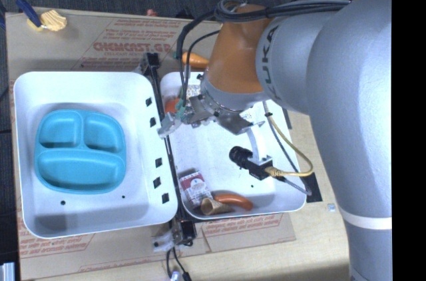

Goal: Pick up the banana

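Landmark: the right bin (293,203), the one the arm (346,73) reaches over; every place below is given from it.
Banana: no yellow banana can be made out for certain. An orange-yellow curved bit (194,60) peeks out at the bin's far edge, just beside the orange wrist band (236,56); it may be the banana, mostly hidden by the wrist.
Long axis: too little shows to tell.
Gripper: (174,118) low over the bin's left wall, near its far half, above a small cluster of red and white things (174,102).
Jaws: cannot tell whether apart or together; the wrist hides them.
Relation that matters: if that curved bit is the banana, it lies beyond the gripper, toward the bin's far edge and slightly right.
Other contents: a red packet (194,185) and an orange-brown sausage-shaped thing (229,200) at the near edge, well apart from the gripper.
Judgement: nothing seen between the fingers; the pick looks not yet made.
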`<action>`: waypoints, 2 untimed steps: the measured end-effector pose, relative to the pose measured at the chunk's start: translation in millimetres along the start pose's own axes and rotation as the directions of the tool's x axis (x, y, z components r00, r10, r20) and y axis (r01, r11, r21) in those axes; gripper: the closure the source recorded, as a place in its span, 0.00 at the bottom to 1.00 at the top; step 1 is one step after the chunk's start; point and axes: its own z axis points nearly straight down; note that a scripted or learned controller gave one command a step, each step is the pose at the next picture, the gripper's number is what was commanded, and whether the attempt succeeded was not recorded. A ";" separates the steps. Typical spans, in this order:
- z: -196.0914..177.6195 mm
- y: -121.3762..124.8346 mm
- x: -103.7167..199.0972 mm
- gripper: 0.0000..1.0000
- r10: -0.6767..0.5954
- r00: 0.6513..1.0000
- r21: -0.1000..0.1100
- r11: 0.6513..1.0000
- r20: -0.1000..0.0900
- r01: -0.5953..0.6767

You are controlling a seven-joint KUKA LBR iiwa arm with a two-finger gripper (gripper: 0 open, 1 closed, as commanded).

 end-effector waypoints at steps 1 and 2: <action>0.0 -0.1 -0.3 0.00 0.001 1.000 0.000 1.000 0.000 -0.001; -77.9 -34.9 42.6 0.00 -0.098 0.995 -0.001 0.995 0.000 0.098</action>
